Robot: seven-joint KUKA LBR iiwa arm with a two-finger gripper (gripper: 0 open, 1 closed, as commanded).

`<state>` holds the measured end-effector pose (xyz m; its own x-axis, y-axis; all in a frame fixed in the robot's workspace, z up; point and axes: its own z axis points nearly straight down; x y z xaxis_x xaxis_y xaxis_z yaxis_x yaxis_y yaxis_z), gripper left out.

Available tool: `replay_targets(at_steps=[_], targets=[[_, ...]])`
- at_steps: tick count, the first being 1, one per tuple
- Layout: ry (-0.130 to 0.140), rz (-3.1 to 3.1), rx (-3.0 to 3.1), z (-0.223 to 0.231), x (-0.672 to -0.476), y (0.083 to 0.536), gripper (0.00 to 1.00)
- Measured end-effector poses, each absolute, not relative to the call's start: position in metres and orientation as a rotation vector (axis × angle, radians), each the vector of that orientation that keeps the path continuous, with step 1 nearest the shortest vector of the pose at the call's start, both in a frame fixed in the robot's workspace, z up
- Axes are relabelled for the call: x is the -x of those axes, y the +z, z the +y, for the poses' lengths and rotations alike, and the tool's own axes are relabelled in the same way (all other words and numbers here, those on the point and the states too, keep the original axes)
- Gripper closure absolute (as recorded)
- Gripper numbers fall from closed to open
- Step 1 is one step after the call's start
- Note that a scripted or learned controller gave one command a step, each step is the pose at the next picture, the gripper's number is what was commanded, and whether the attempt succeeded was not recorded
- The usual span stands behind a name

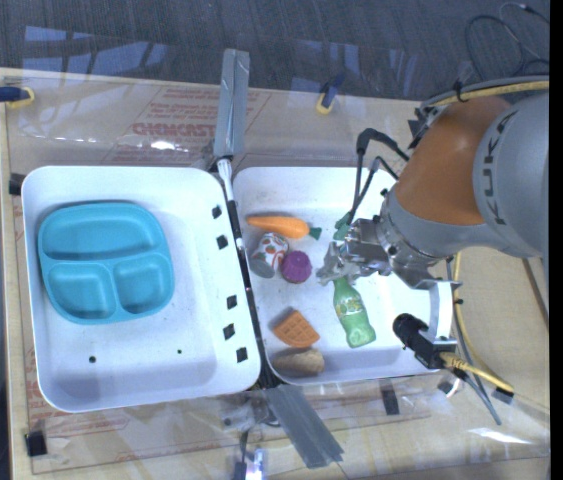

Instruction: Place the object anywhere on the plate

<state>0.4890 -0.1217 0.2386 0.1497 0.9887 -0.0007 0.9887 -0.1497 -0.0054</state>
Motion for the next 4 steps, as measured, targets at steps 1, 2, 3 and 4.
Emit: replay_targets(at_steps=[1, 2, 3, 4], targets=[[0.009, -2.159, 2.274, -0.064, -0.545, 0.239, 1.0], [0.013, -2.123, 2.308, 0.043, -0.597, 0.188, 1.0], [0.008, -2.344, 2.087, 0.083, -0.631, 0.195, 1.0], [0.008, -2.344, 2.086, 0.083, -0.631, 0.195, 0.0]])
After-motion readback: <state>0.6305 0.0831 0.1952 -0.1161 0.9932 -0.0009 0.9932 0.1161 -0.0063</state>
